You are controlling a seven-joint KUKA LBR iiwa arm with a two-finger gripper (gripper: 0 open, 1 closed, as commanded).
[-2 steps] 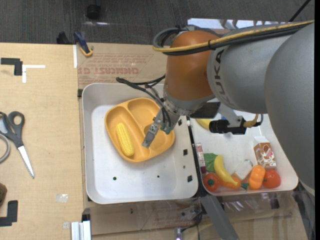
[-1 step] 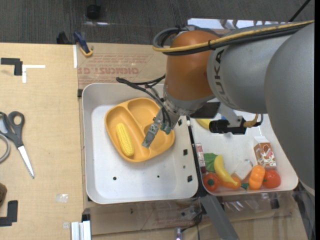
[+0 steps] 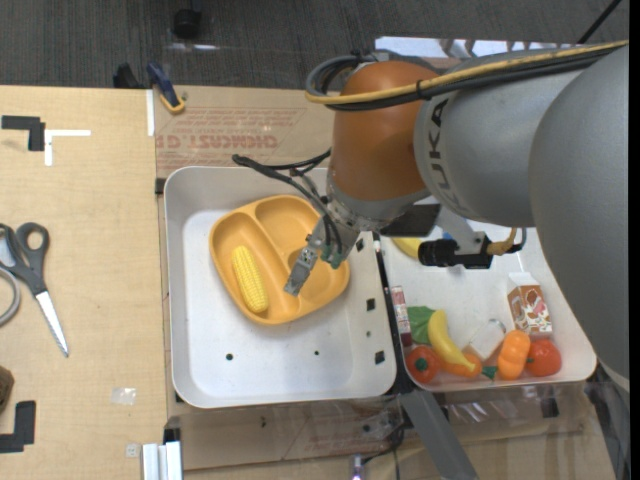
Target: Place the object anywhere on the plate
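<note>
A yellow divided plate (image 3: 285,223) lies in the left white bin (image 3: 200,358). A yellow corn cob (image 3: 248,277) rests in the plate's left compartment, lying lengthwise. My gripper (image 3: 315,264) hangs over the plate's right compartment, just right of the corn and apart from it. Its fingers (image 3: 298,274) stand open with nothing between them. The grey arm with its orange band (image 3: 385,133) reaches in from the right and hides the plate's far right rim.
The right bin (image 3: 575,363) holds a banana (image 3: 447,342), a green pepper (image 3: 421,320), a small orange pepper (image 3: 512,352), red pieces (image 3: 544,358) and a small carton (image 3: 529,308). Scissors (image 3: 38,278) lie on the wooden bench at left.
</note>
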